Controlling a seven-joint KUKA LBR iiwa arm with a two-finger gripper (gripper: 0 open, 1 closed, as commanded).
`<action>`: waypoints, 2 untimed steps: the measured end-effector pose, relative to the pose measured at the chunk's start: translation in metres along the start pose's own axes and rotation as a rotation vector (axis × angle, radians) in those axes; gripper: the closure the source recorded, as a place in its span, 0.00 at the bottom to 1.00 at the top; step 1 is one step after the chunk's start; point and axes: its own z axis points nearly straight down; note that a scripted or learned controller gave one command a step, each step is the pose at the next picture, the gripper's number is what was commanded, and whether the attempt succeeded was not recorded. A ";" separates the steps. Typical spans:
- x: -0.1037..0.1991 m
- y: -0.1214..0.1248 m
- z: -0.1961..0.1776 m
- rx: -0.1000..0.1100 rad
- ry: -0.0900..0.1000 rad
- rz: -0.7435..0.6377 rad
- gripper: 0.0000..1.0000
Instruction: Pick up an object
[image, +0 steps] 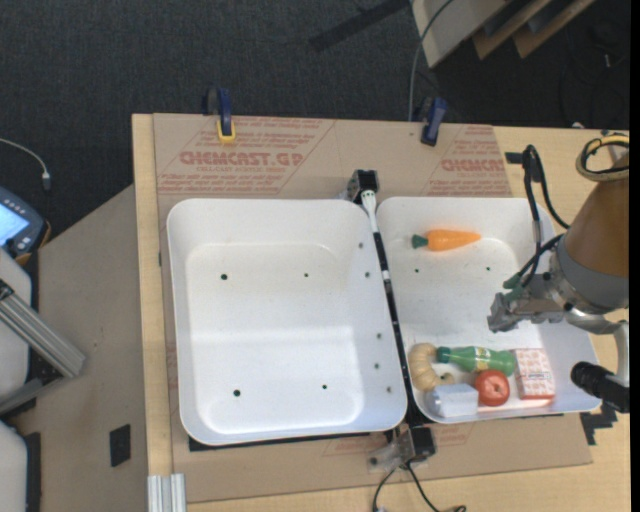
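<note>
Objects lie in the right bin (400, 230): a carrot (447, 239) near its far wall, and along the near wall a green bottle (477, 358), a tomato (492, 388), a small box (534, 374), a beige piece (424, 365) and a white thing (455, 402), all close together. Gripper (512, 312) hangs above the bottle, apart from it; how far the jaws are open I cannot tell. Left bin (200, 330) stands beside.

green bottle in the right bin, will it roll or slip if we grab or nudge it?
Probably rolls: the green bottle lies on its side and looks round. The tomato and box crowd its near side, so a push may jam it or shift them. It looks like smooth plastic, so it may slip in the end effector.
</note>
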 end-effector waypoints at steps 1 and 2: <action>0.001 -0.003 0.082 0.010 0.001 0.007 1.00; 0.000 -0.003 0.079 0.008 0.000 0.007 0.00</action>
